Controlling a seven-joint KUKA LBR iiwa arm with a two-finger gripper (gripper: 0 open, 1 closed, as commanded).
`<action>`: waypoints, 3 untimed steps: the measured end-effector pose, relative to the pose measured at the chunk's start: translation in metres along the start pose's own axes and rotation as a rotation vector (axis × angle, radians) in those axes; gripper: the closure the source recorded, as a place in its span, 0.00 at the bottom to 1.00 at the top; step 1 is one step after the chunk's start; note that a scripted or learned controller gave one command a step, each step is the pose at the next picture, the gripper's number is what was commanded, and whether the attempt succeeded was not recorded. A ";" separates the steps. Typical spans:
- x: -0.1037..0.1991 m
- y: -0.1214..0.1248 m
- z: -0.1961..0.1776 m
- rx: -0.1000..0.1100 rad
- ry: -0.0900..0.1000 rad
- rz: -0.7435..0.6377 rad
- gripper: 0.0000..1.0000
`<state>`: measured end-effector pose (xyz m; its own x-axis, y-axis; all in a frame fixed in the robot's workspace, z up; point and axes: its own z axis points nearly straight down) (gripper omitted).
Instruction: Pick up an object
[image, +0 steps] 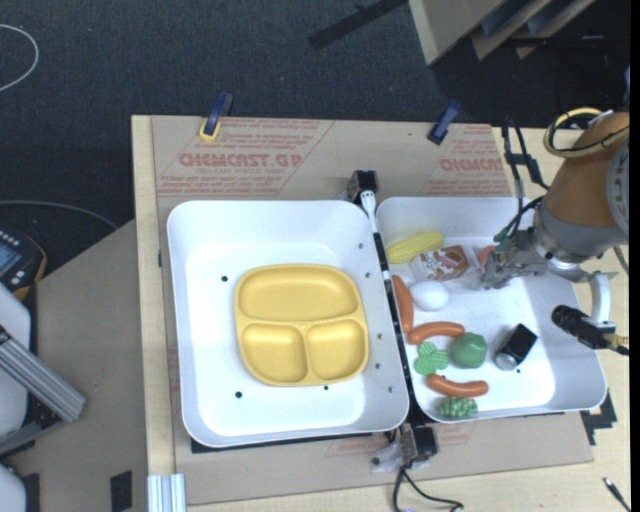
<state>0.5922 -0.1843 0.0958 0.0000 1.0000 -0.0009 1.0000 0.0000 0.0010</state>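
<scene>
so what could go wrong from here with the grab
The end effector sits low in the right bin, near its back wall, so it may scrape the wall. The toys are packed close: the corn, the white egg and the sausage lie almost touching, so a grasp could nudge neighbours or catch two. The black object looks hard to grip.

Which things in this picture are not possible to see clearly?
- Gripper: small and blurred in the camera view; open or shut is not readable.
- Packet beside the corn cob: its print is too small to read.
- Arm: cut off by the right edge.
- Black object in the right bin: too small to identify.
</scene>
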 end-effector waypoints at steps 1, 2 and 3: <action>0.006 0.004 -0.046 -0.005 -0.001 -0.001 1.00; 0.014 0.008 -0.107 -0.008 -0.002 -0.002 1.00; 0.014 0.009 -0.131 -0.005 -0.001 -0.001 1.00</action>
<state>0.6013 -0.1701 0.2269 -0.0013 1.0000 -0.0024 1.0000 0.0013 0.0062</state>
